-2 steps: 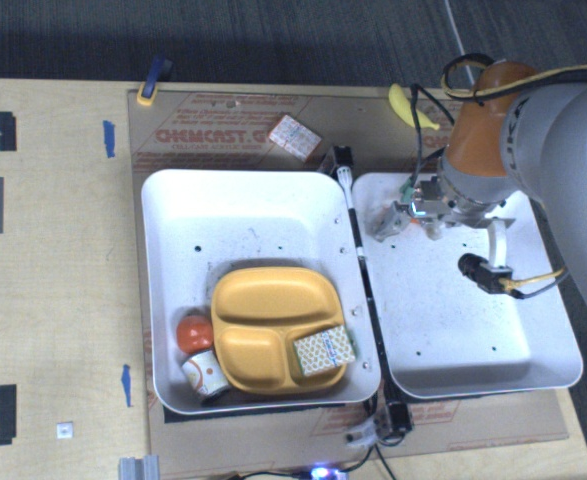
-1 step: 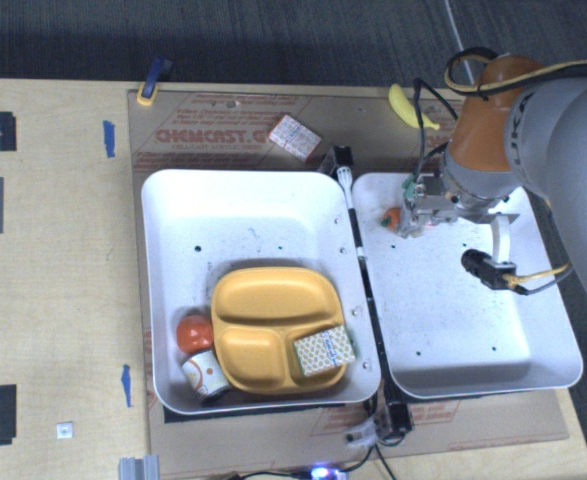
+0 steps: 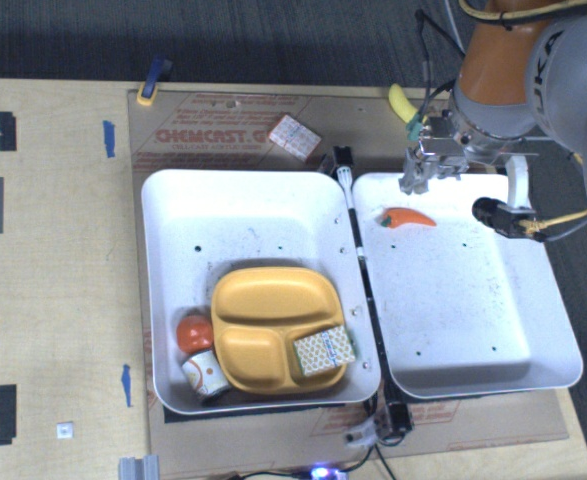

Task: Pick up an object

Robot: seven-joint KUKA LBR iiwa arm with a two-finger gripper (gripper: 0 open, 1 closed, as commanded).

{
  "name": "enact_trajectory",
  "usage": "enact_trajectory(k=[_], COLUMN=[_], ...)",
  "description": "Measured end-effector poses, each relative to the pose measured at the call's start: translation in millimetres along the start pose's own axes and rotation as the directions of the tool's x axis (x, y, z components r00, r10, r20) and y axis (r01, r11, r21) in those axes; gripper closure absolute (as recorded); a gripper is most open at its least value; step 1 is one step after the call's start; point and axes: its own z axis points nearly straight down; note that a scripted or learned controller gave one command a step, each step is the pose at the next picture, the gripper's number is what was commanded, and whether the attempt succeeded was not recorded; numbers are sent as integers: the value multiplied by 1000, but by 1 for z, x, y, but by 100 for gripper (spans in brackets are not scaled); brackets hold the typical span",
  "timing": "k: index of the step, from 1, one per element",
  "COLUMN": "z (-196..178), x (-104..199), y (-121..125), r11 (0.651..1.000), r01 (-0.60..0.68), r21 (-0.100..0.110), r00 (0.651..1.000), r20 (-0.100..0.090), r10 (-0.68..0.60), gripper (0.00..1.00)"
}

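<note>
Carrot (image 3: 407, 218), 1, lies in rt bin (image 3: 533, 368); hand (image 3: 425, 173) above it, grip state unclear.

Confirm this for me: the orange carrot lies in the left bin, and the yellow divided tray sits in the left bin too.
One thing is wrong. The camera view shows the orange carrot in the right bin, near its far edge below the hand. The yellow divided tray does sit in the left bin.

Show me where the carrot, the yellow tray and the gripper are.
carrot (image 3: 409, 218), camera view, middle of its orange body.
yellow tray (image 3: 273, 298), camera view, bare floor of its big compartment.
gripper (image 3: 414, 181), camera view, its fingertips above the right bin's far edge.
</note>
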Motion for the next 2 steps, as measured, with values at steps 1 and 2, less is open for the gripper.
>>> enact_trajectory(k=[1, 2], z=[1, 75], x=[0, -52], y=[0, -14], r11=[1000, 1000], r01=[-1, -3], r21=[2, 4], r00=[1000, 1000], r20=[0, -1], r10=[1, 3], gripper=[0, 0])
